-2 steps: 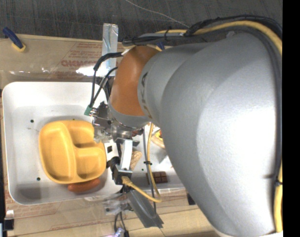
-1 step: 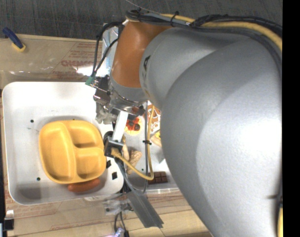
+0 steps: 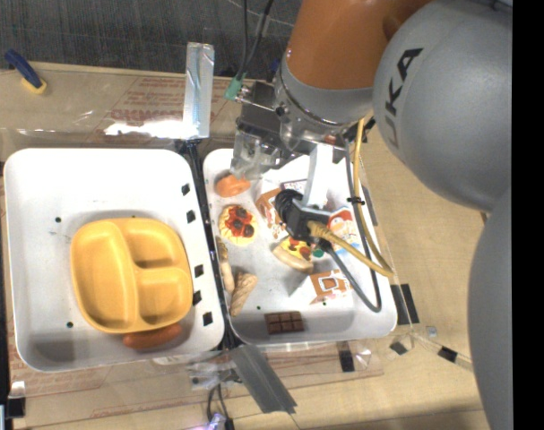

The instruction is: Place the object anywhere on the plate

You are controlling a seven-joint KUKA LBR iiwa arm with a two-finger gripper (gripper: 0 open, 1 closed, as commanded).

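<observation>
ok, gripper sits over the orange toy in the right bin; fingers' state unclear. grab squarely, then cross to the yellow plate.

yellow plate open above, right bin crowded with toys, arm overhead

This is a robotics lab, set up for testing rather than a home or kitchen. A large grey and orange industrial arm with loose cables reaches over a bench where two shallow white bins sit side by side on a taped-down cardboard sheet. The right bin holds toy food pieces; the left one holds a yellow divided plate. Dark carpet lies beyond the far edge.
</observation>
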